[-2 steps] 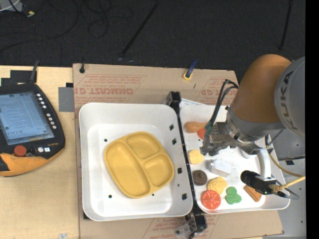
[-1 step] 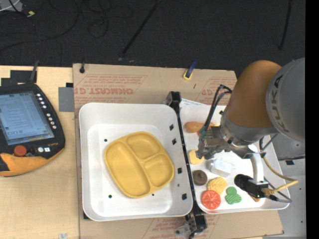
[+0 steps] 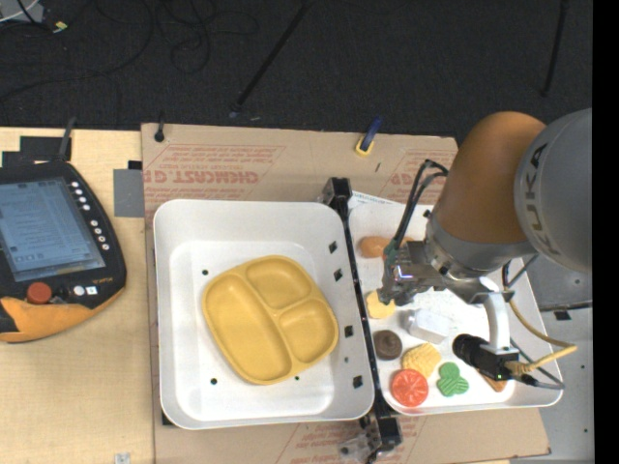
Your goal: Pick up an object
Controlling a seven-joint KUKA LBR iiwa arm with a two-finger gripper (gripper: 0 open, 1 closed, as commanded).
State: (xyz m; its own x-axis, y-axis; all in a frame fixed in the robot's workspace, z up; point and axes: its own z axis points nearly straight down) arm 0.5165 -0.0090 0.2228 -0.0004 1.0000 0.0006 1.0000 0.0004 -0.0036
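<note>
Pincer (image 3: 397, 276) hangs low over the right bin (image 3: 455, 399), reached in from the right on the grey arm (image 3: 542, 201) with its orange band (image 3: 488, 177); whether its grip is open or closed, and on anything, I cannot tell. Mirrored red print on the cardboard (image 3: 290, 158) behind the bins is not legible. Just below the pincer lies a pale yellow piece (image 3: 379, 306). Further toward the front edge sit a brown disc (image 3: 388, 344), yellow corn (image 3: 422, 359), an orange slice (image 3: 409, 388) and a green toy (image 3: 451, 380). Left of the pincer, the left bin (image 3: 184, 259) holds a yellow divided plate (image 3: 269, 317).
</note>
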